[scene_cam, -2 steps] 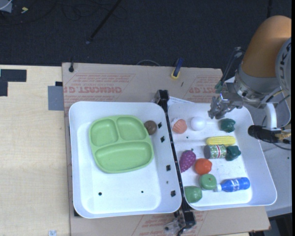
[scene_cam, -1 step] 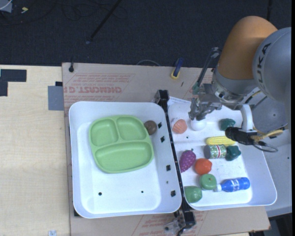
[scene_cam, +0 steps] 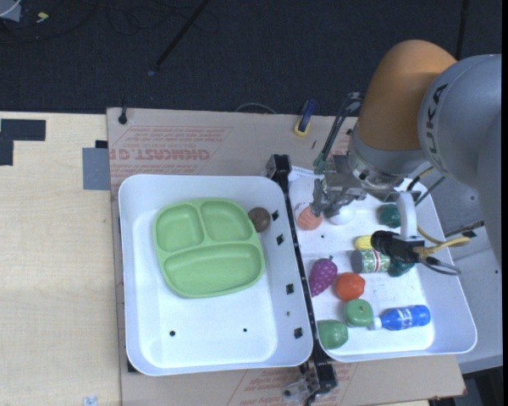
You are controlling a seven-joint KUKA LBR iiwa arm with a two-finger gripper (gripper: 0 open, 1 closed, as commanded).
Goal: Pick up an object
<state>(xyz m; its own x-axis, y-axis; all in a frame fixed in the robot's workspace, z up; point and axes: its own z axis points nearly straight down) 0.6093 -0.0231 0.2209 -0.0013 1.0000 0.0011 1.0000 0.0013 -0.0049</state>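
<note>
Peach-coloured ball (scene_cam: pixel 308 219), upper left of the right bin (scene_cam: pixel 457 328), lies just left of and below the gripper (scene_cam: pixel 325 200). Whether the claw is open or holding anything cannot be told.

Readable text is scarce. Cardboard sheet (scene_cam: pixel 195 146) under the bins has red print, upside down and mirrored from this angle; the characters can't be made out reliably. More red print on its front edge (scene_cam: pixel 262 387), too small to read. Arm housing (scene_cam: pixel 466 117) shows part of dark lettering at its left edge, looks like "KU". Small bottles' labels are illegible.
</note>
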